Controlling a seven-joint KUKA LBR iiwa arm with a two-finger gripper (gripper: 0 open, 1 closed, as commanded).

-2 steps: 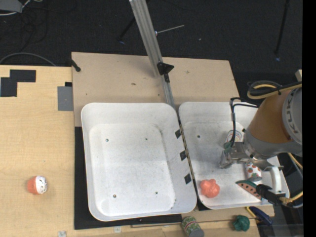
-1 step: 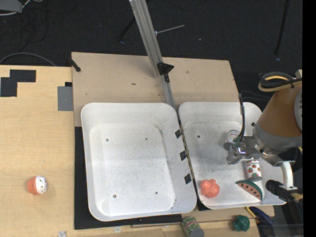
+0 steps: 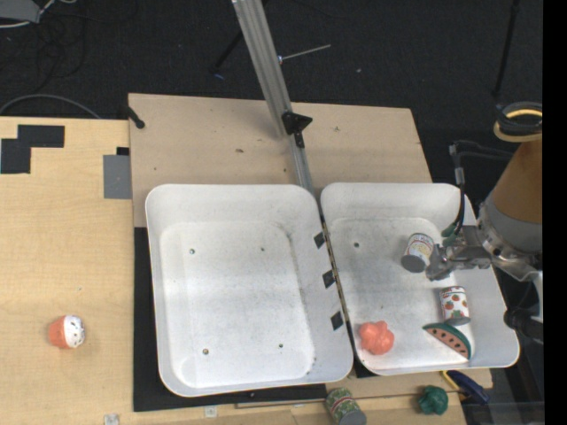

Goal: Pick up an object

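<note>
The right bin [image 3: 390, 200] holds several objects. A small grey can [image 3: 415, 252] lies near its right-middle. A white cup with red marks [image 3: 454, 304] stands below it, and a watermelon-slice toy [image 3: 447, 340] lies at the front right. A red-orange lumpy toy [image 3: 376, 337] sits at the front left. My gripper [image 3: 440, 262] reaches in from the right, low over the bin, just right of the grey can and close against it. Whether the can sits between the gripper parts is not visible. The arm [image 3: 521, 204] hangs over the bin's right rim.
The left bin [image 3: 177, 206] lies beside the right one, with black clips [image 3: 329, 278] along the shared rim. A slanted metal rail [image 3: 267, 65] rises behind. A red-and-white ball [image 3: 66, 332] lies on the wooden table at left. A green toy [image 3: 432, 400] and a small can [image 3: 342, 405] rest in front of the bins.
</note>
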